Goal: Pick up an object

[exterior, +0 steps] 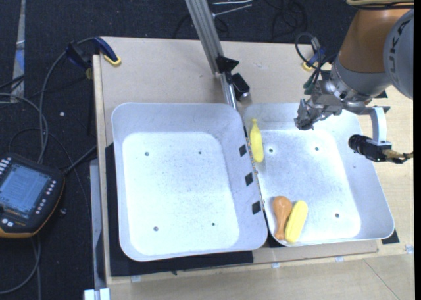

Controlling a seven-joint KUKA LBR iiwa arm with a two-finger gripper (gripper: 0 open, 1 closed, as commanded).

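White bins: two shallow trays side by side on the bench; the left bin holds nothing I can make out, the right bin holds all the objects.
Yellow piece by the divider: a small elongated yellow object lies at the right bin's left edge, just beside the ridge between the bins.
Orange and yellow pair: an orange, pear-like object and a longer yellow object lie touching each other near the right bin's front left corner.
Gripper: the gripper hangs over the far part of the right bin, well apart from all three objects; I cannot tell how its claw stands, as the tips are too dark and small.
Done: nothing looks lifted; every object rests on the bin floor.
Left: by my judgement, the whole pick: choose a target, travel over it, descend, close, raise.
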